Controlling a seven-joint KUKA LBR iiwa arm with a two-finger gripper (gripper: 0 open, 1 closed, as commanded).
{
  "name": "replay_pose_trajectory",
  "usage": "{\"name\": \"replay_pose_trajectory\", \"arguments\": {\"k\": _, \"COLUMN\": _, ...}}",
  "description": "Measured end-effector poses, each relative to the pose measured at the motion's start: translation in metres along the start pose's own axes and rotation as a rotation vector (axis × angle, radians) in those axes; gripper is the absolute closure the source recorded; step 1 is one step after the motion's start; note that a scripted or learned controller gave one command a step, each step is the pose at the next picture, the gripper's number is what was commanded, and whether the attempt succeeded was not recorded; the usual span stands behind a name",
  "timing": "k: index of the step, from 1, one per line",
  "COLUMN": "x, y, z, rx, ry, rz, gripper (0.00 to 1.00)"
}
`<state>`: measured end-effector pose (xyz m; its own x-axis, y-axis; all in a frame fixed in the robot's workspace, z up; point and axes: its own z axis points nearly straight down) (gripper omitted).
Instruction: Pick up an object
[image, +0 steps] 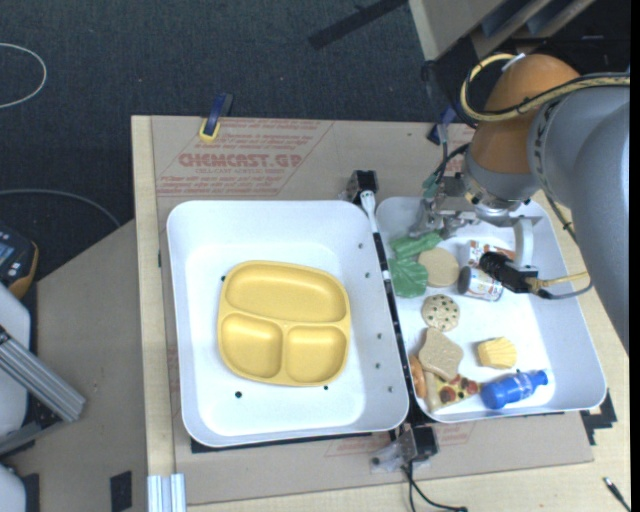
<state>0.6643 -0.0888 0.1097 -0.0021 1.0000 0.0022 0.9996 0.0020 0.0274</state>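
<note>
A glossy blue plastic bottle (515, 388) lies at the near edge of the right bin (572, 330), beside a ridged yellow wedge (497, 352), a toast-shaped slice (439, 355) and a speckled round cookie (440, 312). Farther back sit a crumpled green piece (408, 264), a pale round disc (437, 267) and a small can (481, 285) on its side. The end effector (447, 212) hangs over the bin's far corner, just above the green piece; whether it is clenched or released cannot be told. The left bin (200, 330) holds a smooth yellow 3-compartment tray (285, 322).
</note>
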Motion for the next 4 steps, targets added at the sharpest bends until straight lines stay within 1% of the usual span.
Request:
{"name": "replay_pose_trajectory", "arguments": {"k": 1, "x": -0.009, "y": 0.008, "z": -0.055, "rx": 0.018, "ry": -0.005, "rz": 0.001, "gripper": 1.0}}
{"name": "replay_pose_trajectory", "arguments": {"k": 2, "x": -0.004, "y": 0.015, "z": -0.101, "rx": 0.02, "ry": -0.004, "rz": 0.001, "gripper": 1.0}}
{"name": "replay_pose_trajectory", "arguments": {"k": 3, "x": -0.004, "y": 0.017, "z": -0.116, "rx": 0.022, "ry": -0.003, "rz": 0.001, "gripper": 1.0}}
{"name": "replay_pose_trajectory", "arguments": {"k": 4, "x": 0.016, "y": -0.029, "z": -0.123, "rx": 0.032, "ry": -0.001, "rz": 0.003, "gripper": 1.0}}
